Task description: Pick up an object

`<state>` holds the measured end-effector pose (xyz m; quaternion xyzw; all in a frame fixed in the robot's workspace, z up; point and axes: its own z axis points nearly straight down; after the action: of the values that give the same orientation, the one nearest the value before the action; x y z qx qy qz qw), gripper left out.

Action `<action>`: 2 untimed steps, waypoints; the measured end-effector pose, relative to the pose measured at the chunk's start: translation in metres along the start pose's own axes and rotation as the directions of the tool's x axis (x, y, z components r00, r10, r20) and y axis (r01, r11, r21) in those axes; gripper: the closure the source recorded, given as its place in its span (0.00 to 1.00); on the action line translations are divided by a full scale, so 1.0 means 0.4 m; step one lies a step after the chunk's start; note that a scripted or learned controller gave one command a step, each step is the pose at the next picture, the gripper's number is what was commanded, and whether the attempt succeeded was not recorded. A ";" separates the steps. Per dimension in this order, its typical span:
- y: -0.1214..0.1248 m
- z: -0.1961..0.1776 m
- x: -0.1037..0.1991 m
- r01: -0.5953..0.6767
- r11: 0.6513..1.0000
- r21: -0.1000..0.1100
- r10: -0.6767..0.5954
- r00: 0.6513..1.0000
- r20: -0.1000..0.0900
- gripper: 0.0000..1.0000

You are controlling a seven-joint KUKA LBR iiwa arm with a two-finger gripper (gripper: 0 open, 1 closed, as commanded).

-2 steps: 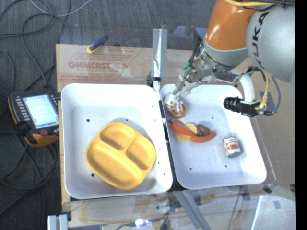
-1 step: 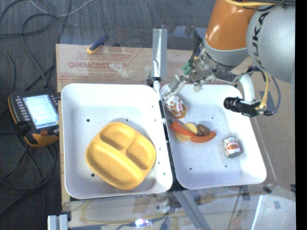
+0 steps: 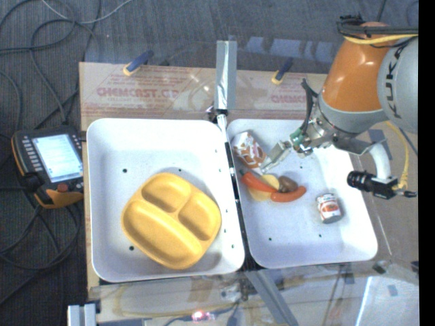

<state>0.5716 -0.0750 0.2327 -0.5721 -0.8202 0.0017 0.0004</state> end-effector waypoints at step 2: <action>-0.120 0.322 -0.181 -0.091 0.996 0.000 0.091 0.996 -0.001 0.00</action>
<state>0.5513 -0.1598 0.1041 -0.6089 -0.7933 0.0014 0.0009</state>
